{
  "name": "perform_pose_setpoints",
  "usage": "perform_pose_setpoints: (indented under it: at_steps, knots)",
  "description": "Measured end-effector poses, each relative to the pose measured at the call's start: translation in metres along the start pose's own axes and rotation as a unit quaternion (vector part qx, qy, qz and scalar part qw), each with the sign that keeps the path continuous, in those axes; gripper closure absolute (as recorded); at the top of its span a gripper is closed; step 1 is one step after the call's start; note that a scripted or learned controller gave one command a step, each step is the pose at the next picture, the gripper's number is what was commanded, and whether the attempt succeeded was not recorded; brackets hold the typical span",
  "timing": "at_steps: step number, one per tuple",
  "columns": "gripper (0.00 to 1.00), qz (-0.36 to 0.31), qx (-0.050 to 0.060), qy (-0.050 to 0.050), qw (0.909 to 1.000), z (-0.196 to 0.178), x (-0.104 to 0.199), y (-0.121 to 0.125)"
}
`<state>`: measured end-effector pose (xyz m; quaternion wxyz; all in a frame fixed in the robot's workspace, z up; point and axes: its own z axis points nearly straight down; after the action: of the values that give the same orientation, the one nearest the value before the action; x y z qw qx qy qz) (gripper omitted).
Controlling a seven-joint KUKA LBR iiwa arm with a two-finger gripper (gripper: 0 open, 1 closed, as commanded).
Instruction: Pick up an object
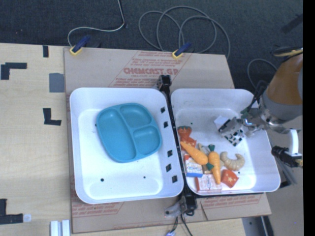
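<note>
White plastic bins sit side by side on a cardboard sheet (147, 68) at frame centre. Left bin (83, 176): a blue divided plate (129, 132) lies slightly upper-centre, with bare floor along the lower edge and left wall.

Right bin (206, 100): upper half is bare floor. Objects crowd the lower left: two orange carrots (203, 157), a tan curved piece (233, 160), a red block (229, 179) and flat printed packets (199, 173) near the bottom wall.

The gripper (230, 127) sits right of centre in the right bin, the arm (285, 90) entering over the right rim. A small black-and-white spotted item (235, 137) lies just below the fingertips; contact cannot be told. Finger spacing cannot be told.

Cables (177, 28) loop on the dark floor at top.
</note>
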<state>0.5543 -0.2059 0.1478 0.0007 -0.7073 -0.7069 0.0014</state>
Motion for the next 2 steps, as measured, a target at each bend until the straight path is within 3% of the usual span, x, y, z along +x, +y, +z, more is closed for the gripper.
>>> perform_pose_setpoints:
  at_steps: [1,2]
  knots:
    - [0.00,-0.001,-0.005,-0.002,1.0000,0.060,-0.013,0.044]
    - [1.00,-0.001,-0.005,-0.002,1.0000,0.050,-0.013,0.044]
